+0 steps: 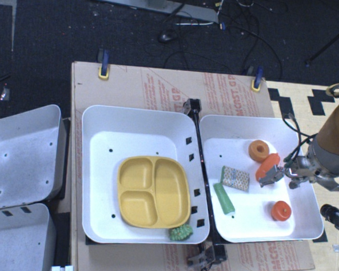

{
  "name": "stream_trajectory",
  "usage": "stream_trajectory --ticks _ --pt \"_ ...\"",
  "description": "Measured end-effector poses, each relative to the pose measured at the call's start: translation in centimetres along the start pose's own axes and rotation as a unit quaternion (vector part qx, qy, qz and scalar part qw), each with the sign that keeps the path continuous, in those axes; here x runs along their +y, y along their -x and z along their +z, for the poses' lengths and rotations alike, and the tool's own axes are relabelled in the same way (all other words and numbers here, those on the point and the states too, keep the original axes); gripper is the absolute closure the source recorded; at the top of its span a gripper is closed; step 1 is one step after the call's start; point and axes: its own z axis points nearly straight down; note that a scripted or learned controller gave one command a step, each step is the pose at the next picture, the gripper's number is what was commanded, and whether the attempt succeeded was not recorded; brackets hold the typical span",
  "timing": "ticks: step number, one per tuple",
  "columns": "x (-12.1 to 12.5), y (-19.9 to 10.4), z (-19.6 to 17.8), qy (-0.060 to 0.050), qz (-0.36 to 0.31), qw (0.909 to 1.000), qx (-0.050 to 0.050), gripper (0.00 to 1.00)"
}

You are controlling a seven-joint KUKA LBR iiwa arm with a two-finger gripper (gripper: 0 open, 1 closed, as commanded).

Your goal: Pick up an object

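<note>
My gripper [277, 173] hangs low over the right bin [249, 231], near its right wall, with the grey arm coming in from the right. An orange-red elongated piece [267, 164] lies right at the gripper's tip, touching or nearly touching it. Just behind that sits an orange ring [259, 149]. A red-orange round piece [280, 210] rests in front of the gripper. To the left lie a patterned flat block [235, 178] and a green stick [223, 198].
The left bin [101, 133] holds a yellow divided plate [153, 191], with a small green fuzzy piece [180, 233] at its front right corner. A black divider [198, 157] runs between the bins. Two folded white bins [19, 151] lie off the bench at left.
</note>
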Motion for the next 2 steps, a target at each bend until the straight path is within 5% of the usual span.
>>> stream_trajectory --ticks 2 --pt "-0.6 -0.6 6.9 0.001 0.0 1.0 0.0 0.0"
